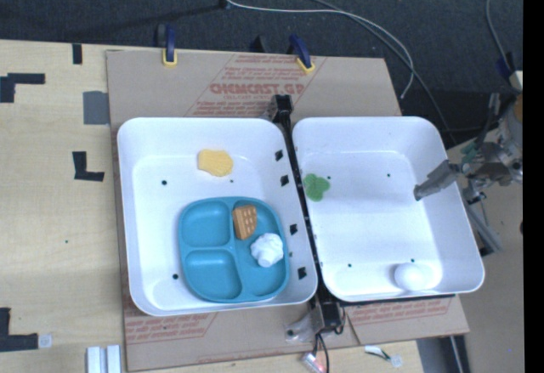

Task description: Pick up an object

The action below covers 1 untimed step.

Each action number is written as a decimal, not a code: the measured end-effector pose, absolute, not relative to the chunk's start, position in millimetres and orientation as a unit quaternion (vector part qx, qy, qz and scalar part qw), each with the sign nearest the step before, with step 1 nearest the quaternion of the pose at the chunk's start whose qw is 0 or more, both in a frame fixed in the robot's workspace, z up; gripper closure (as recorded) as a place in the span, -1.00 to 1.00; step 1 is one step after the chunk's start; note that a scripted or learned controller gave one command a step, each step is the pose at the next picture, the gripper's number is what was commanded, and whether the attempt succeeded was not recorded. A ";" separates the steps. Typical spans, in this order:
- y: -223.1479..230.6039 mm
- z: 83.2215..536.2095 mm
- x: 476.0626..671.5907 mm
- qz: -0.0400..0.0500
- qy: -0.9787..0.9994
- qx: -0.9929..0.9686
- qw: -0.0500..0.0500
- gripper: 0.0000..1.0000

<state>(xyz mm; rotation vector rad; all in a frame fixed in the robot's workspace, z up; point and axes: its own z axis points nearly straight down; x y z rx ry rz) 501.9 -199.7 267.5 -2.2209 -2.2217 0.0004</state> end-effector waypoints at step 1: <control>-160.2 334.7 496.9 -0.002 -0.708 -0.706 -0.002 -1.00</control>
